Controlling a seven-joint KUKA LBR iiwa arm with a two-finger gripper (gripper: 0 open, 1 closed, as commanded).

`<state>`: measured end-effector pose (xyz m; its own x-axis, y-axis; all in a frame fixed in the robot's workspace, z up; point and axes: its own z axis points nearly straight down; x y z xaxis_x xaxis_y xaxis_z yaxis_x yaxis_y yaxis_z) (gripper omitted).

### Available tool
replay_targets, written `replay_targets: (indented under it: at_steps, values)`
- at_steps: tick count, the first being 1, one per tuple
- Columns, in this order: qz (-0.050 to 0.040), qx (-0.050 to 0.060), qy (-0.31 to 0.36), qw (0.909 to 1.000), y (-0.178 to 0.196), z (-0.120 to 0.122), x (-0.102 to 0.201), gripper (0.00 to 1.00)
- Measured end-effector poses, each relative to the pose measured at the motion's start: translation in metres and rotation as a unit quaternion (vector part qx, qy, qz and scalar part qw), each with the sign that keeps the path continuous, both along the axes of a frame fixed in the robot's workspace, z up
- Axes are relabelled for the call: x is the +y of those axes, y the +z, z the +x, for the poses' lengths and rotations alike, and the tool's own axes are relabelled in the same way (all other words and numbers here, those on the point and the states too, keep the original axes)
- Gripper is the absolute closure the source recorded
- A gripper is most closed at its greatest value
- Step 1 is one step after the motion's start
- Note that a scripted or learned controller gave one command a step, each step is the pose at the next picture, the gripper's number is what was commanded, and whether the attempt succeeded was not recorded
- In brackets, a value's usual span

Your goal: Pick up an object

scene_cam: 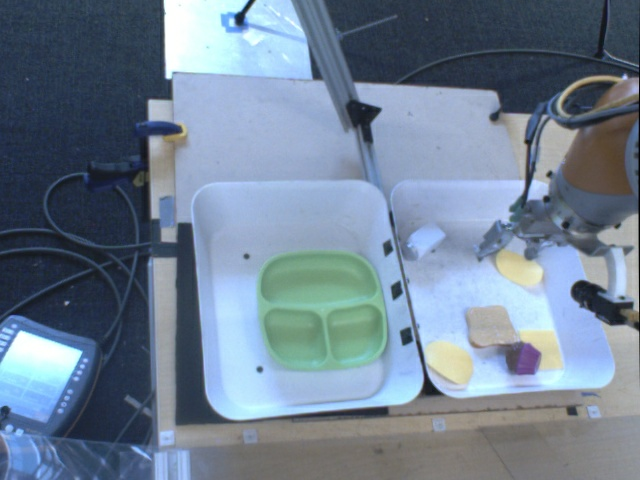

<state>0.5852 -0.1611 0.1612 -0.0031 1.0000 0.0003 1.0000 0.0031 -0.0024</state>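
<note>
My gripper hangs over the back right part of the right bin, with its fingers spread open and nothing between them. Just below and in front of it lies a yellow oval piece. A tan bread slice sits nearer the front, and a purple block rests beside a yellow square piece. A second yellow oval lies at the bin's front left. A small white-grey object is at the back left of that bin.
The left bin holds a green divided plate. A slanted metal pole runs down to the seam between the bins. The arm's orange band stands at the right. Cables and a pendant lie off the bench to the left.
</note>
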Motion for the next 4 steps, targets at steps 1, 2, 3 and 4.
replay_targets:
  at_steps: [1, 2, 3, 4]
  values:
    - [0.0, 0.001, -0.002, 1.0, -0.055, -0.003, -0.01, 0.0]
    - [-0.0003, -0.001, -0.001, 1.0, -0.071, -0.002, -0.01, 0.0]
    - [-0.0003, -0.003, -0.001, 1.0, -0.059, -0.001, -0.01, 1.0]
    - [-0.0015, -0.005, 0.0, 1.0, 0.004, 0.004, -0.017, 1.0]
